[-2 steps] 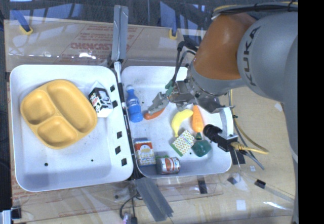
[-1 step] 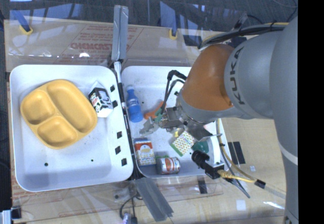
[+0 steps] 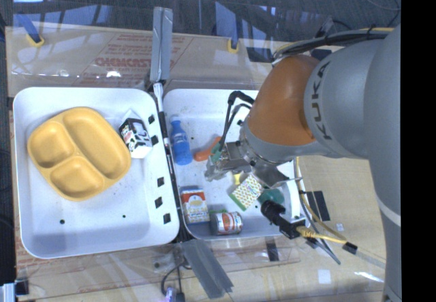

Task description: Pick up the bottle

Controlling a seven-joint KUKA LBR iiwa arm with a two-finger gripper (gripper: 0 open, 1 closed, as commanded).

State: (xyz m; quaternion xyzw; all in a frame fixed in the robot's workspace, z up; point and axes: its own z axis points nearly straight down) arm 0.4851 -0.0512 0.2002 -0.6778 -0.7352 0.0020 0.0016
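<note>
The bottle is blue with a lighter cap and lies along the left wall of the right bin, cap pointing to the far side. My gripper hangs low over the middle of that bin, a short way right of the bottle and apart from it. It sits just beside a small orange item. The arm's orange band and grey wrist cover the bin's right half.
In the right bin's near part lie a small orange-and-white box, a tin can, a green-yellow checkered packet and a teal item. The left bin holds a yellow compartment tray and a small carton.
</note>
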